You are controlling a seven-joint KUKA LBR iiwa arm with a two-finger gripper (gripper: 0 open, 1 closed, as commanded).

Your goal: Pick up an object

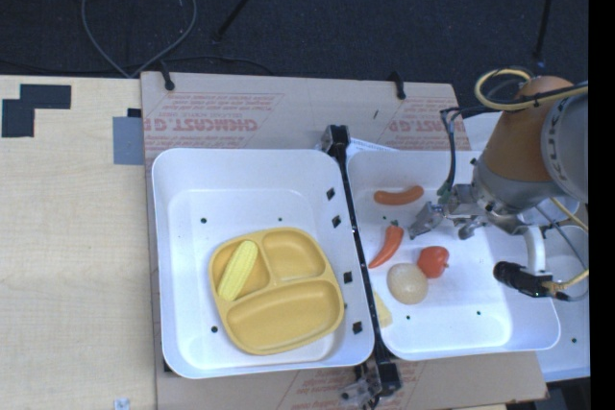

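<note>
The right bin holds an orange-red sausage near its back, a red chili pepper by the divider, a small red tomato and a pale round onion. A yellow piece peeks out beside the divider. My gripper hangs over the right bin, just behind the tomato and to the right of the pepper. Its fingers stand spread, open, with nothing between them.
The left bin carries a yellow divided plate with a corn cob in one compartment. A black divider separates the bins. The arm's orange band and a black cable fitting crowd the right side.
</note>
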